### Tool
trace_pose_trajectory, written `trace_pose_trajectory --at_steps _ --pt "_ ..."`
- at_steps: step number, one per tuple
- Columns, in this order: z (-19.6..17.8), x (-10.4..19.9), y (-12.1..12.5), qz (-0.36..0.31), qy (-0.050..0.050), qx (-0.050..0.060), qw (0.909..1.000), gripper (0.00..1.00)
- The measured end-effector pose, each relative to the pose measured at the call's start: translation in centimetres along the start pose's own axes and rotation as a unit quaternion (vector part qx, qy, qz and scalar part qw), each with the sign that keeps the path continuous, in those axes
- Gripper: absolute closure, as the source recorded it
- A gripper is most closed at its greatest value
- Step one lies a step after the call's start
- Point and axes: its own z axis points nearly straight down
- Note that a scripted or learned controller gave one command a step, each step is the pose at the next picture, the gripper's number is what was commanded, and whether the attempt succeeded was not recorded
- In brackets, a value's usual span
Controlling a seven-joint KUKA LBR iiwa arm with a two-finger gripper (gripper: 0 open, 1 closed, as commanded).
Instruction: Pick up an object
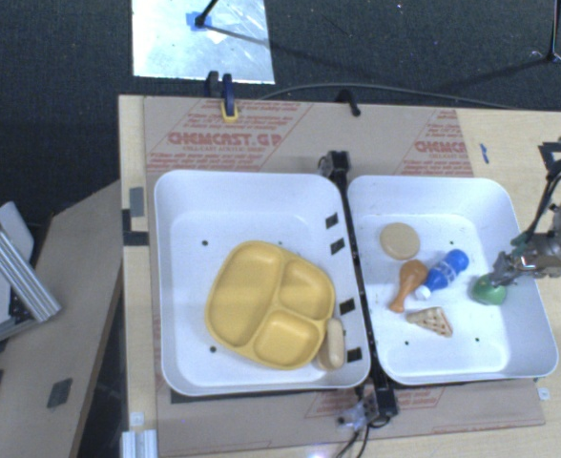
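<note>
The right bin (509, 346) holds several small things. A round tan biscuit (400, 239) lies toward its back. A toy drumstick (408, 284) and a blue bottle (446, 270) rest side by side in the middle. A pizza slice (431, 322) sits in front of them. Near the right wall is a green round object (488, 293). My gripper (504, 273) comes in from the right and hangs low, right at the green object's upper right side. The view does not show whether it grips the green object.
The left bin (190, 218) carries a yellow divided plate (271, 303), with a pale bread roll (334, 343) at the plate's front right corner. A black clip strip (349, 256) joins the two bins. The bench (290, 132) lies behind the bins.
</note>
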Motion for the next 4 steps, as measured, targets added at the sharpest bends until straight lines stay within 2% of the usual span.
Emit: trace_pose_trajectory --at_steps 1,3,4 --pt "-3.9 -0.1 0.2 0.000 0.000 0.000 1.0000 1.00" --pt "-4.6 9.3 3.7 -0.002 0.002 0.002 1.0000 1.00" --pt "-4.9 14.3 6.7 -0.003 0.002 0.002 1.0000 1.00"
